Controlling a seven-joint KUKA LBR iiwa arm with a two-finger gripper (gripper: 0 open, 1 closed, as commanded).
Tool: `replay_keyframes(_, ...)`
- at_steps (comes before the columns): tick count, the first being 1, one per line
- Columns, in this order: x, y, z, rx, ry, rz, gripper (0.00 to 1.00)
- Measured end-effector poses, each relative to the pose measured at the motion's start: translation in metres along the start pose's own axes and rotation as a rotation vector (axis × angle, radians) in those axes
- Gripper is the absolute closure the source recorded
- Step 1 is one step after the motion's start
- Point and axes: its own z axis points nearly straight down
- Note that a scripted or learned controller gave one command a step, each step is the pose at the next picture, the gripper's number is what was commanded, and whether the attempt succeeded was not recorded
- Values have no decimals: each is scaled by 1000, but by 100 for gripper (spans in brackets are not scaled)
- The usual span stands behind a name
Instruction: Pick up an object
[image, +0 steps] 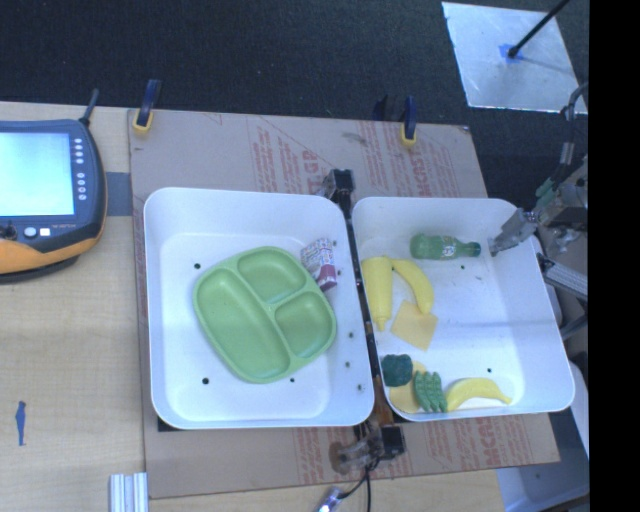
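Jaws (503, 240): at the right bin's far right rim, grey metal parts reaching in from the right edge; whether they stand open or closed cannot be told, and nothing shows between them.
Green bottle (444, 246): lies on its side in the far part of the right bin, its cap end pointing right toward the jaws; it is the nearest thing to them, just left of them, and a small gap seems to part the two.
Right bin (520, 330): white, shallow, holds all the toy food below.
Yellow banana (377, 289): lies lengthwise against the bin's left wall, beside a second curved banana (417, 283); both sit below the bottle, well apart from the jaws.
Yellow cheese wedge (414, 326): flat on the floor just under the curved banana.
Dark green pepper (397, 370): near the bin's near left corner, beside a small green vegetable (430, 390).
Third banana (478, 392): along the near wall, right of the green vegetable.
Left bin (175, 300): white, holds a green divided plate (264, 314) tilted across its floor.
Crumpled wrapper (321, 262): red and white, at the plate's far right edge.
Bench (60, 340): carries both bins on a cardboard sheet (250, 150); a teach pendant (45, 195) lies at far left.
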Motion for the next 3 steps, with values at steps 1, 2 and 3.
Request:
replay_keyframes(1,94,32,121,4,0,-3,0)
replay_keyframes(2,81,16,169,-4,-9,3,0)
replay_keyframes(3,82,16,159,-1,-6,-1,100)
